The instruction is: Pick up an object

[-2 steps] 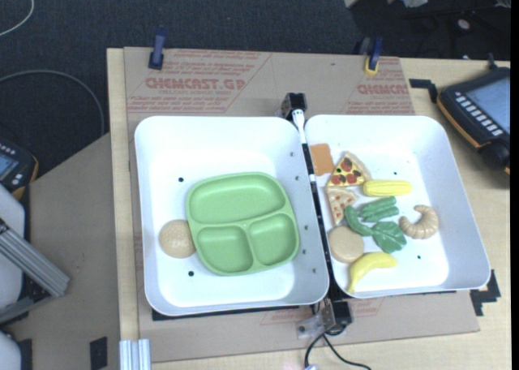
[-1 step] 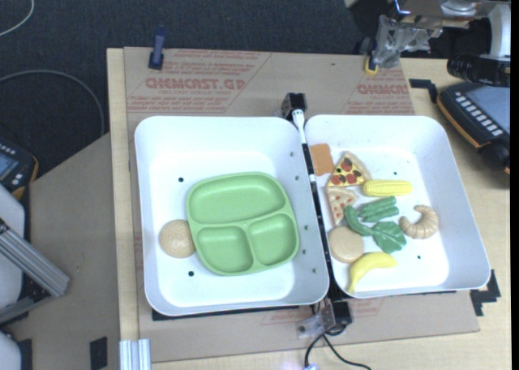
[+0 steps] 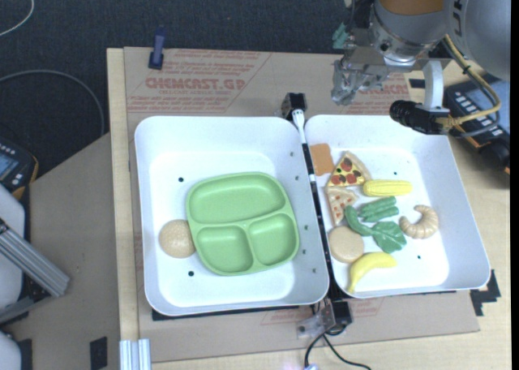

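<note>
The things to pick lie in the right bin (image 3: 464, 222), below the jaws (image 3: 354, 88) in the camera view and well apart from them. Closest to the jaws is an orange cracker (image 3: 321, 158) by the bin's left wall, with two pizza slices (image 3: 347, 172) beside it. Farther from the jaws lie a corn cob (image 3: 386, 189), green leafy pieces (image 3: 375, 222), a croissant (image 3: 420, 222), a tan round cookie (image 3: 346, 244) and, farthest, a banana (image 3: 371, 265). The jaws hang above the desk (image 3: 203, 84) just past the bin's far rim, holding nothing; how far open they stand cannot be told. To the jaws' lower left, the left bin (image 3: 154, 157) holds a green divided tray (image 3: 242, 222) with another round cookie (image 3: 175, 239) touching its left edge.
</note>
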### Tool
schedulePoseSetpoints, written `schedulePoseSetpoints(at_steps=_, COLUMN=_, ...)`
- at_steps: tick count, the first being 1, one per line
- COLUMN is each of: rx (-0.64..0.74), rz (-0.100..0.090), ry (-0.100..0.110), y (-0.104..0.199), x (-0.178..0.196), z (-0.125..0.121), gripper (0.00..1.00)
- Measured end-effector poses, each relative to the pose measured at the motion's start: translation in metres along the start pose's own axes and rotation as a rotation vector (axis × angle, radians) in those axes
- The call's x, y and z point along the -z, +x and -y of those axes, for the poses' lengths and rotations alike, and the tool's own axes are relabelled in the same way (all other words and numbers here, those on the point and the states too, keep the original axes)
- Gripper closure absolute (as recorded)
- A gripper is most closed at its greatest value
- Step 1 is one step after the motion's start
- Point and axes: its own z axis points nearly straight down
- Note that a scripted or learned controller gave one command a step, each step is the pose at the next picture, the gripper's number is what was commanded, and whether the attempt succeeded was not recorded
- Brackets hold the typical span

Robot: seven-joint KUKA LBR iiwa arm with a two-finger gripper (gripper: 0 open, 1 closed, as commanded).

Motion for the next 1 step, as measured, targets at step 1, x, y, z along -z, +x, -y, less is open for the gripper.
schedulePoseSetpoints(at_steps=1, rx=0.001, rz=-0.001, ry=-0.001, y=0.0324, x=-0.0439, z=0.0586, gripper=1.0)
